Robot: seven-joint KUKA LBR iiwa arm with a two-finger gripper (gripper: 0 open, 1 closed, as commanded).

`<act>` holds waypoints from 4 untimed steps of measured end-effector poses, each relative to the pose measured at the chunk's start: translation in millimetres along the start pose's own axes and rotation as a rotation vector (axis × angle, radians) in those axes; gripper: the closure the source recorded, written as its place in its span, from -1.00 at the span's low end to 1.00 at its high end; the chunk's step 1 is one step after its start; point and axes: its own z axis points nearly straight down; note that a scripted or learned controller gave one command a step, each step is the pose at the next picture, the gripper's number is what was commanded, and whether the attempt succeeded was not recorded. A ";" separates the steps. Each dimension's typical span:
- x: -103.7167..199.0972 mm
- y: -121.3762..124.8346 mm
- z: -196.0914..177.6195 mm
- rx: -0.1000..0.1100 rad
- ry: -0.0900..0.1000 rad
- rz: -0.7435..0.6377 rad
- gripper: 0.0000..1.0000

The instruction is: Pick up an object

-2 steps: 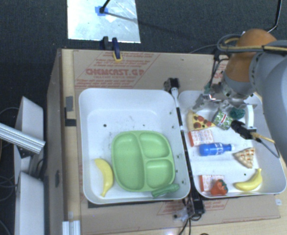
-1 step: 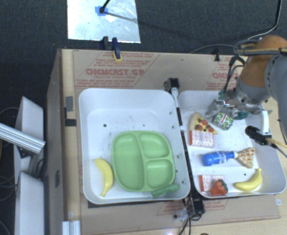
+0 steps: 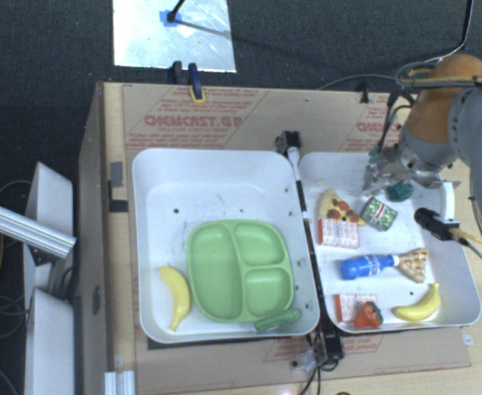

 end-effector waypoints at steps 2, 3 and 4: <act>-12.2 -17.7 10.9 0.003 0.011 -0.002 -1.00; -14.5 -17.0 -0.2 -0.001 0.004 -0.003 1.00; -12.8 -16.6 -0.3 0.000 0.007 -0.006 -1.00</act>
